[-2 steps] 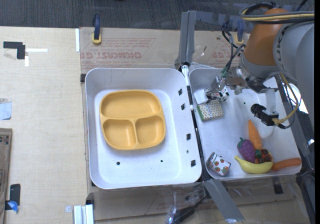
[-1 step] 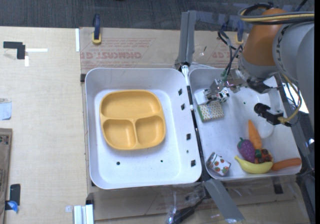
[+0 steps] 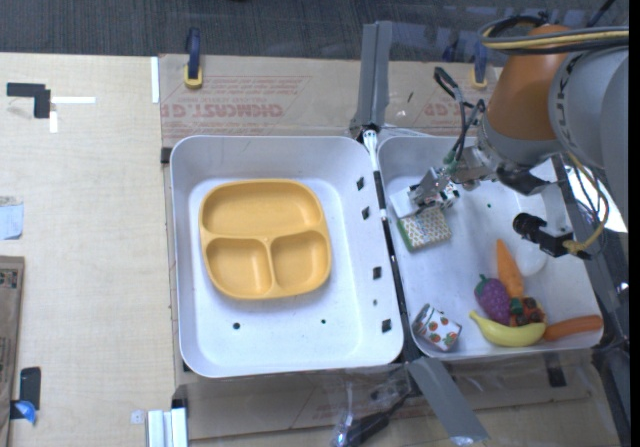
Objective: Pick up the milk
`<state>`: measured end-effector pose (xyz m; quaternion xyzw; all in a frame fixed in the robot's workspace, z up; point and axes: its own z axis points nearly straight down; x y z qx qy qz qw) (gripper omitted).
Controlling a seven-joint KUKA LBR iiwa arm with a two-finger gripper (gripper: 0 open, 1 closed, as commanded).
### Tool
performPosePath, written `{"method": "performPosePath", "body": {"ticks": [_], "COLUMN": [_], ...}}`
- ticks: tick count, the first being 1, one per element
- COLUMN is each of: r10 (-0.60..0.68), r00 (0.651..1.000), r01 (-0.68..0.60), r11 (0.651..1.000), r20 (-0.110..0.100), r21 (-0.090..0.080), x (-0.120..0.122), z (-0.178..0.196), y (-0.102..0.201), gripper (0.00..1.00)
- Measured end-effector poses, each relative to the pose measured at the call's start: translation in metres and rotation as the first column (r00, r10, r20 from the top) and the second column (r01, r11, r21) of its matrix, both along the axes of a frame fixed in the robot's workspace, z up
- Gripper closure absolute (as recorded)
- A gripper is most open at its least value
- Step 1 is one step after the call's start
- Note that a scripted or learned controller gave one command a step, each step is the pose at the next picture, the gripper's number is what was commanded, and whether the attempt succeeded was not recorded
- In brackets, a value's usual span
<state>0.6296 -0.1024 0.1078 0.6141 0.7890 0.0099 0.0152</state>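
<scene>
A small white carton with red and green print, which I take for the milk (image 3: 437, 328), lies on its side at the near left corner of the right bin (image 3: 470, 235). My gripper (image 3: 432, 192) hangs over the far left part of that bin, well up the bin from the carton. It sits just above a green-and-white checkered block (image 3: 424, 228). Nothing shows between the gripper and the milk.
Near the right bin's front right lie a banana (image 3: 510, 332), purple grapes (image 3: 492, 297), a red fruit (image 3: 527, 310) and two carrots (image 3: 509, 270). A yellow divided plate (image 3: 266, 237) lies in the left bin (image 3: 200, 335). The arm crosses the right bin's far right.
</scene>
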Motion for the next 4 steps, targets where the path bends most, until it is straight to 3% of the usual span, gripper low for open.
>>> {"method": "performPosePath", "body": {"ticks": [1, 2, 3, 4], "r10": [-0.002, -0.003, -0.028, 0.026], "r00": [1.0, 1.0, 1.0, 1.0], "r01": [0.002, 0.003, 0.028, -0.026], "r11": [1.0, 1.0, 1.0, 1.0], "r20": [0.005, 0.003, -0.001, -0.005], "r21": [-0.004, -0.004, 0.001, -0.002], "x": [0.002, 0.002, -0.026, -0.022], "z": [0.013, 0.013, -0.001, -0.001], "y": [-0.003, -0.003, 0.001, 0.001], "gripper": [1.0, 0.0, 0.0, 0.0]}}
